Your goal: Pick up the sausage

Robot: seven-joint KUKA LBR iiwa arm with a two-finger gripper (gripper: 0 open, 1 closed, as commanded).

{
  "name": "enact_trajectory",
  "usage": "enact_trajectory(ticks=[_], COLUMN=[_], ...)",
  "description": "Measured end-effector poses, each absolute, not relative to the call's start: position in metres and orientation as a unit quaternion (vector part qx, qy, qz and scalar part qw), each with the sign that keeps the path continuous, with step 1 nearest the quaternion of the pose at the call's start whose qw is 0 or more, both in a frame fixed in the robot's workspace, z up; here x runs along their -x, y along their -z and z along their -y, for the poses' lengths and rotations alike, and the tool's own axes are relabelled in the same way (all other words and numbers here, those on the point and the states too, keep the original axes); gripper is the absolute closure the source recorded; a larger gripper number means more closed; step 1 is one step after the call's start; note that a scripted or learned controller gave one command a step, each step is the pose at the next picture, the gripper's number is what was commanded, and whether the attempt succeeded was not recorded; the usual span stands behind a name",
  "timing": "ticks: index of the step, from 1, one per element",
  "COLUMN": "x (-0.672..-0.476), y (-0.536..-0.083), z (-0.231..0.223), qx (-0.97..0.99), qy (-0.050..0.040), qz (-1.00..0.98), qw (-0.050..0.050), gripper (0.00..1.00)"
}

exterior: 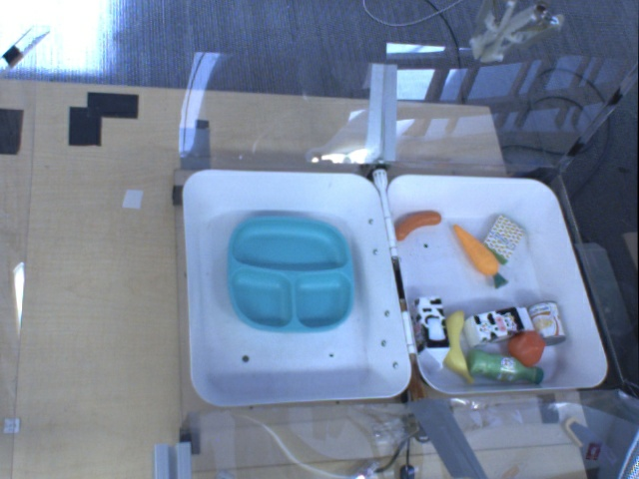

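Observation:
The sausage (417, 224) is a short orange-brown link lying on the floor of the right bin (559, 208), near its far left corner and close to the divider between the bins. Nothing touches it. My gripper (514, 33) hangs high at the upper right, beyond the far rim of the right bin and well away from the sausage. It is open and holds nothing.
A carrot (477, 252) and a patterned packet (504, 236) lie right of the sausage. Cartons (496, 324), a banana (454, 345), a can (546, 320), a red fruit (526, 347) and a green bottle (504, 369) crowd the near side. A teal divided plate (292, 272) sits in the left bin (210, 347).

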State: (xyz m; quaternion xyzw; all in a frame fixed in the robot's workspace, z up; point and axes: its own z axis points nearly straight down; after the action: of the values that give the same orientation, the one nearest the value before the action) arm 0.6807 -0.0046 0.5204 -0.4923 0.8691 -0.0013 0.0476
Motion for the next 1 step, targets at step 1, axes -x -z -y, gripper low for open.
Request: enact_trajectory(ticks=[1], x=[-0.6824], y=[-0.533], z=[0.0037], qx=[0.492], qy=[0.0017], qz=[-0.869], qw=[0.054], gripper=[1.0])
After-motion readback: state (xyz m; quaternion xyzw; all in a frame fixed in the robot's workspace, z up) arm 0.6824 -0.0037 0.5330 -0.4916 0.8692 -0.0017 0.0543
